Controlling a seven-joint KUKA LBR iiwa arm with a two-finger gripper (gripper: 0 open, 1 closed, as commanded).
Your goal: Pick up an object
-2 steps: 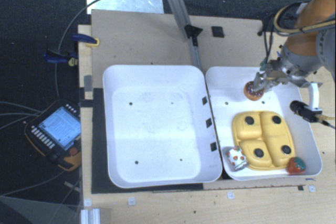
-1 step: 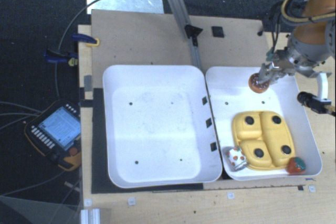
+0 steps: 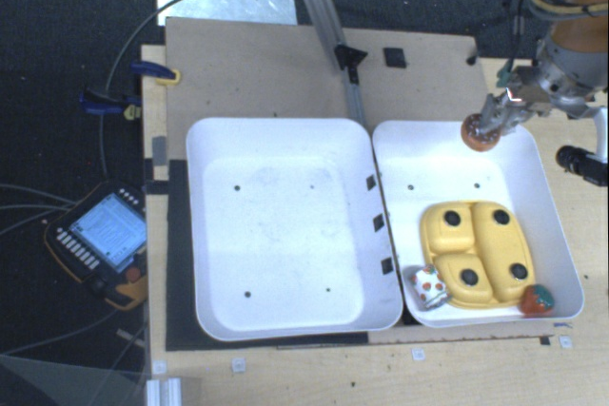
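The fingers (image 3: 490,121) at the upper right pinch a small brown object (image 3: 479,134). The hold looks shallow, so it may slip back into the right bin (image 3: 557,190).

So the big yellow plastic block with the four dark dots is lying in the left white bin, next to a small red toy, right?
Not quite: the camera view shows the big yellow plastic block with four dark dots lying in the right white bin, not the left white bin. The rest holds: the small red toy sits next to it, at that bin's near right corner.
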